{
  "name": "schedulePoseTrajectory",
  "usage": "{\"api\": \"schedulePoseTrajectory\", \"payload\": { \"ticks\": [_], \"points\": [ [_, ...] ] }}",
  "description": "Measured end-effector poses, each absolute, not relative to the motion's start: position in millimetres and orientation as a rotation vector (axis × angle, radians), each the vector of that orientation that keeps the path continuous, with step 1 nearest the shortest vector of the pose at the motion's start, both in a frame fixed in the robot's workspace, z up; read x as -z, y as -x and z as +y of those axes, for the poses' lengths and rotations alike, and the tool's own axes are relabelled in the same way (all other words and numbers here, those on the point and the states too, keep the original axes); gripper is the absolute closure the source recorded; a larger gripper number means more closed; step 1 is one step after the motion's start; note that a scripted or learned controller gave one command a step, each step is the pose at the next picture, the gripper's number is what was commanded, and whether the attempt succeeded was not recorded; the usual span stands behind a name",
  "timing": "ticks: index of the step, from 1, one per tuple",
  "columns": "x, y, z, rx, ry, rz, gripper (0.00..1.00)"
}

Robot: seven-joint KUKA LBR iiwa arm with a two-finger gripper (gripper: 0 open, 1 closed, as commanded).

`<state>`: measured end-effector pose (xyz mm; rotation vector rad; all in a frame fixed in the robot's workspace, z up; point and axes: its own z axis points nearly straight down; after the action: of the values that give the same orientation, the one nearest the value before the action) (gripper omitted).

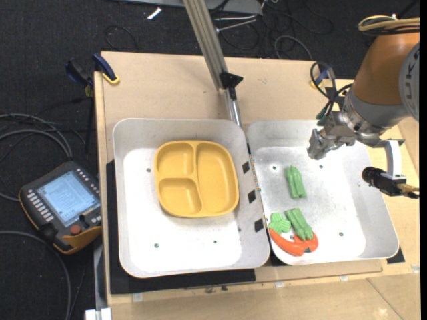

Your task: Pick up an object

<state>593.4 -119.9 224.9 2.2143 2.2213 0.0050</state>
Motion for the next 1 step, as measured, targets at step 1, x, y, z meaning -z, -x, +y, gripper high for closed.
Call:
{"api": "schedulePoseTrajectory", "payload": {
  "ticks": [1],
  "points": [
    [-278.3,-594.7,-119.8,-0.005,-2.214,2.221,1.0]
  ]
}}
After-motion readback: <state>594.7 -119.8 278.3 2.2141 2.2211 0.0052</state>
